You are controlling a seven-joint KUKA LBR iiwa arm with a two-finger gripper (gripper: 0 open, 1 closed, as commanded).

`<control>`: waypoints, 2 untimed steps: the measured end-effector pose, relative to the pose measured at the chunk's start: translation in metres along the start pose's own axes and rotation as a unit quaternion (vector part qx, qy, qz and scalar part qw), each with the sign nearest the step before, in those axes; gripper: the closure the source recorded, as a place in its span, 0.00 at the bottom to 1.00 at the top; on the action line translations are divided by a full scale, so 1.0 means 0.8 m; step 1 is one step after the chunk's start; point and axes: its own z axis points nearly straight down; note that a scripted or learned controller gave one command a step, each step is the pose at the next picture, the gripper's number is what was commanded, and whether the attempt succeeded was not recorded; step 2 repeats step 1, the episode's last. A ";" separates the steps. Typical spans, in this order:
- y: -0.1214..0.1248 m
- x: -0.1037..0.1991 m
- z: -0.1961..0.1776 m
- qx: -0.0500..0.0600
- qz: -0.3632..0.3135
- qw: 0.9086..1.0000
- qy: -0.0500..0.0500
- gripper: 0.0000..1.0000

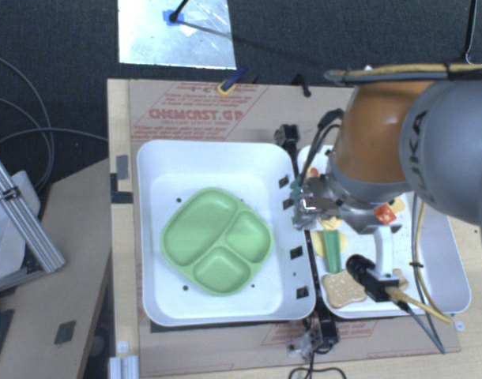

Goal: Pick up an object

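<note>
**Arm low over the right bin**

I see the arm [399,133] hanging over the right bin [450,287], covering most of it. I cannot tell the state of the tool [316,205]. Below it in that bin lie a green piece [333,245] and a toast slice [344,289]. The left bin [158,172] holds a green divided plate [216,241].

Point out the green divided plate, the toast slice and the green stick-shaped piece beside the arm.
green plate [216,241], camera view, on the ridge where its three compartments meet.
toast slice [343,289], camera view, on its flat tan face.
green stick [333,246], camera view, on the middle of its length.
</note>
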 end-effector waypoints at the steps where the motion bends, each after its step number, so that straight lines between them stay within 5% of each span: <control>1: 0.001 -0.003 -0.012 0.000 -0.001 1.000 0.000 1.00; 2: 0.001 -0.003 -0.012 0.000 -0.001 1.000 0.000 1.00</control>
